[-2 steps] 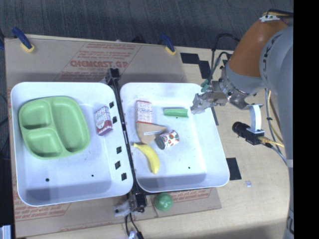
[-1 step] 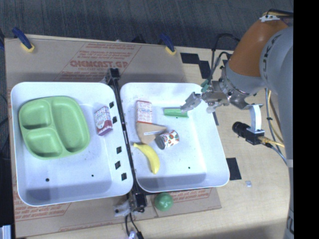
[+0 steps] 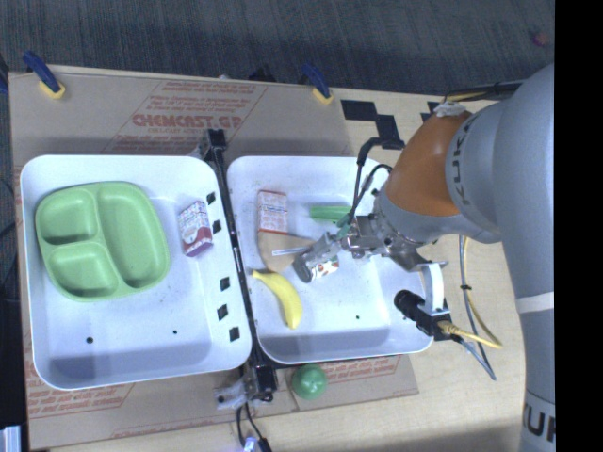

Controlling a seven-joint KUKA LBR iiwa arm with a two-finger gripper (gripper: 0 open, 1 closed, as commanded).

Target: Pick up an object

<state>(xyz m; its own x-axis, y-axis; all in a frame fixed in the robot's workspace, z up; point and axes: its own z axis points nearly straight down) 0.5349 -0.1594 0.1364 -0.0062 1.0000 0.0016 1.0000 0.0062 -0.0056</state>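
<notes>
In the right bin [image 3: 377,332] my gripper [image 3: 323,250] reaches in from the right and hangs low near the bin's middle. Right under its tip lies a small grey can with a white and red label [image 3: 318,269], touching or nearly touching it. A yellow banana [image 3: 281,296] lies just to the front left of the can. A tan wedge [image 3: 281,244] sits to the gripper's left, with a small orange and white carton [image 3: 272,211] behind it. A green item [image 3: 330,213] lies behind the gripper.
The left bin [image 3: 122,347] holds a green divided plate [image 3: 99,238] and a small red and white packet [image 3: 195,227]. A green ball [image 3: 308,380] rests on the cardboard in front of the right bin. The arm's grey body covers the right side.
</notes>
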